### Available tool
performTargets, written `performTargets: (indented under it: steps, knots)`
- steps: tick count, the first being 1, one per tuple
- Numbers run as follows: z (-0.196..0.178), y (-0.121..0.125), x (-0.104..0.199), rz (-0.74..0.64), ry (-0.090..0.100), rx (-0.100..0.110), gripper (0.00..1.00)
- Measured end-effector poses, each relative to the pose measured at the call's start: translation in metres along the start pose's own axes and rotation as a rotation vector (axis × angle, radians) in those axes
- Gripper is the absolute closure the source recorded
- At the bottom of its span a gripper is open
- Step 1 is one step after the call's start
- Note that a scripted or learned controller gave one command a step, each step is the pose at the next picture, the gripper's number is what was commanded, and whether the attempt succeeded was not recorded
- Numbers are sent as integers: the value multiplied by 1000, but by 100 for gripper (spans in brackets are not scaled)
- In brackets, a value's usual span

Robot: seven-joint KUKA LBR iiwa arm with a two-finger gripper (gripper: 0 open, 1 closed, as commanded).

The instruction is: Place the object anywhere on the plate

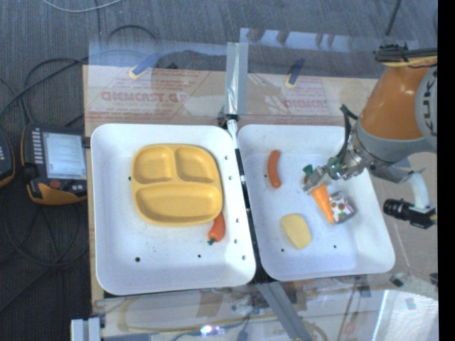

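**A:** Where is the thing to be moved?

**B:** A small carrot [322, 201] lies in the right bin [370, 258], toward its right edge, slanting with its green top up-left. Its tip touches a small printed carton [342, 208] just beside it on the right.

**A:** And the claw?

**B:** The claw [318, 178] is low over the carrot's green end, reaching in from the right on the grey arm with the orange band [394, 109]. Whether its fingers are apart or together I cannot tell; they are too small and blurred against the bin. I cannot see the carrot between them.

**A:** The plate?

**B:** The yellow plate [176, 183], with three compartments, sits in the left bin [114, 261], nearer that bin's far edge. Nothing lies in its compartments.

**A:** What else is in the bins?

**B:** In the right bin, an orange sausage-shaped piece [274, 169] lies near the left wall, and a pale yellow lump [296, 231] sits toward the near edge, well apart from the carrot. In the left bin, a red-orange pepper [217, 228] rests just beside the plate's near right corner.

**A:** Around the bins?

**B:** The counter [163, 98] shows a cardboard sheet along the far edge. A handheld controller [57, 163] with cables lies on the floor off the left side.
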State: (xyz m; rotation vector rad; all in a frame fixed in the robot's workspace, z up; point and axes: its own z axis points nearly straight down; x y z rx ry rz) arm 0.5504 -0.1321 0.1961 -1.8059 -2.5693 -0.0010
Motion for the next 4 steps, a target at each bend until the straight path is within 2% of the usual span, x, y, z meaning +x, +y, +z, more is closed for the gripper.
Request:
performTargets:
  steps: [1, 2, 3, 4]
  knots:
    - [-19, 53, 71, 107, -1, 3, 100]
    - [15, 115, 109, 340, -2, 5, 100]
    - [15, 130, 173, 548, -4, 5, 100]
    - [14, 129, 172, 549, -6, 4, 0]
